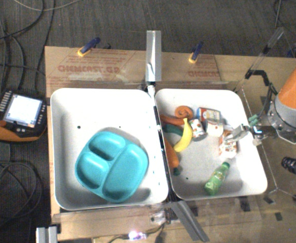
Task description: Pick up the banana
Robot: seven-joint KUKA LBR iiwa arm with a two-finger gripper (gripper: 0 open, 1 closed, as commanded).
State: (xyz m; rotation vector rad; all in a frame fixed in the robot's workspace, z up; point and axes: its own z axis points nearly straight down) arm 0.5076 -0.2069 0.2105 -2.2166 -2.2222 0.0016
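Observation:
The yellow banana point(184, 135) lies curved in the left part of the right bin point(249, 186), among other toy food. It leans against a dark green item point(172, 128) and an orange carrot point(171, 154). My gripper point(242, 132) reaches in over the bin's right side, roughly a hand's width to the right of the banana and apart from it. It hovers by a white and red packet point(228, 146). Nothing of the banana is between its tips.
An orange curled piece point(183, 111), a red and white carton point(209, 115) and a small cup point(198, 131) crowd the banana's upper right. A green bottle point(217, 178) lies near the front. A teal divided plate point(112, 166) sits in the left bin point(67, 110).

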